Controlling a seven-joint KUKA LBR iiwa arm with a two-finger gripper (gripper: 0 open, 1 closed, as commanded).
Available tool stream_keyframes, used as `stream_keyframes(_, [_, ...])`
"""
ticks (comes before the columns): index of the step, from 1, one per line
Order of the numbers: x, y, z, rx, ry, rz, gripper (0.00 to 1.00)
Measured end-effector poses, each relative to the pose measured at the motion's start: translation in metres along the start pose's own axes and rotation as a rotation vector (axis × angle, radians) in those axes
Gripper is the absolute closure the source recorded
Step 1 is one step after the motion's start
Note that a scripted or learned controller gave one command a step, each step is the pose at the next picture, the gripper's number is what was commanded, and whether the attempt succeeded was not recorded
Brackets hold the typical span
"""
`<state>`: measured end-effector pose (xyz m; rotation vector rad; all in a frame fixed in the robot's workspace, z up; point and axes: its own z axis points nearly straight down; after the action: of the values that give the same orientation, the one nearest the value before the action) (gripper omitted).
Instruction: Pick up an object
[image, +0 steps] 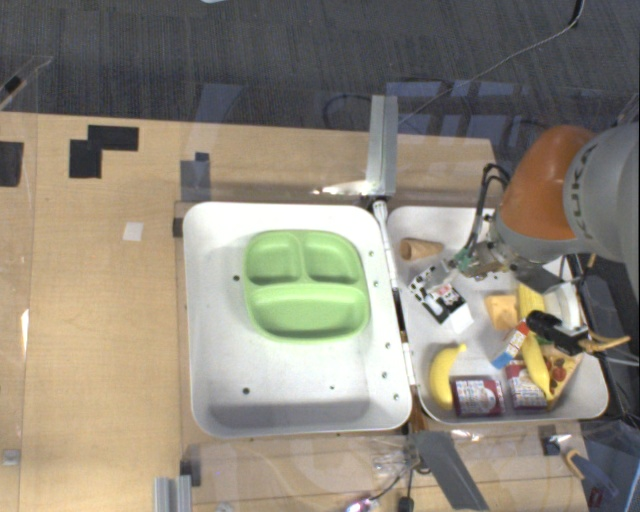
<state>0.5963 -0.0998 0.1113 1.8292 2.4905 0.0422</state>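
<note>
Grey gripper (470, 262), finger state impossible to tell, poised over crowded right bin (596, 396): risks nudging black-and-white card (437, 294) instead of grasping.

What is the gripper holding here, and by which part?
Cannot be told: the gripper hangs over the right bin, its tip too blurred to read.

The scene is viewed from a single fixed camera set high above the worktop (90, 300), tilted downward. Both white bins are framed whole; the tool (468, 262) is seen from above, toward the frame's right.
</note>
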Motion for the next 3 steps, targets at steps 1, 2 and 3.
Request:
stream_keyframes(1, [0.002,-0.001,0.0,-0.005,-0.005,-0.02,0.0])
stream_keyframes(2, [0.024,0.033,-0.074,0.049,0.017,0.256,0.0])
stream_keyframes(3, [0.007,0.024,0.022,0.05,0.014,0.337,0.0])
